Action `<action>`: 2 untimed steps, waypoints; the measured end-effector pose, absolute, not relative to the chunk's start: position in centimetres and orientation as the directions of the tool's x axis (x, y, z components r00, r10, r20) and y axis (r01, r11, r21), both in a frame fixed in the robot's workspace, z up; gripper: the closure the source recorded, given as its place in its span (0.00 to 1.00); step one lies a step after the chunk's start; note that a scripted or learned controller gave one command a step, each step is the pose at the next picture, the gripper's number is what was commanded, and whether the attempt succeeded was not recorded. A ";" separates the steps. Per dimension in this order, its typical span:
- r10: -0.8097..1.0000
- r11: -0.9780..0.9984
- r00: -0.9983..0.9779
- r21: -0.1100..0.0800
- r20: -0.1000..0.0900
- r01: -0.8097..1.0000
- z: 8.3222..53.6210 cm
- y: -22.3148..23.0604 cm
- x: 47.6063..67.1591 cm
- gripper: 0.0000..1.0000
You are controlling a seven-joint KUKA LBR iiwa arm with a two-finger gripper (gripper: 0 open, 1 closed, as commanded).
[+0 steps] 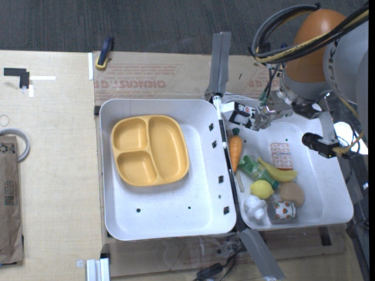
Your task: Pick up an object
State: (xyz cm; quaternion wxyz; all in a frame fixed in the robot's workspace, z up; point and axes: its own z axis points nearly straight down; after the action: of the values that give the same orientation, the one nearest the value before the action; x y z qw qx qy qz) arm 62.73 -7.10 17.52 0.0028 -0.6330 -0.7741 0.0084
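Observation:
The right bin (328,174) holds a heap of small things: an orange carrot (235,151) by its left wall, a green item (251,167), a banana (279,172), a lemon (262,188), a red-and-white packet (281,156), a brown round item (293,194), a white lump (253,206) and a small printed cup (283,210). My gripper (262,119) hangs over the bin's back left part, just behind the carrot and beside a black-and-white item (237,113). The wrist hides its tips.
In the left bin (176,215) lies a yellow three-part plate (150,150). A grey divider post (220,63) rises between the bins at the back. The arm and its cables (316,45) cover the right bin's far corner. A brown bag (9,198) lies far left.

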 end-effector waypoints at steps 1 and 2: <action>0.922 0.387 -0.387 -0.003 -0.001 0.922 15.4 -12.5 65.9 1.00; 0.941 0.338 -0.338 -0.001 -0.001 0.941 10.9 -11.8 65.9 1.00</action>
State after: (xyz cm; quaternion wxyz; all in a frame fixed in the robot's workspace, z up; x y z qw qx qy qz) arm 65.93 -11.80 10.85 -0.0003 -0.5755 -0.8178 0.0008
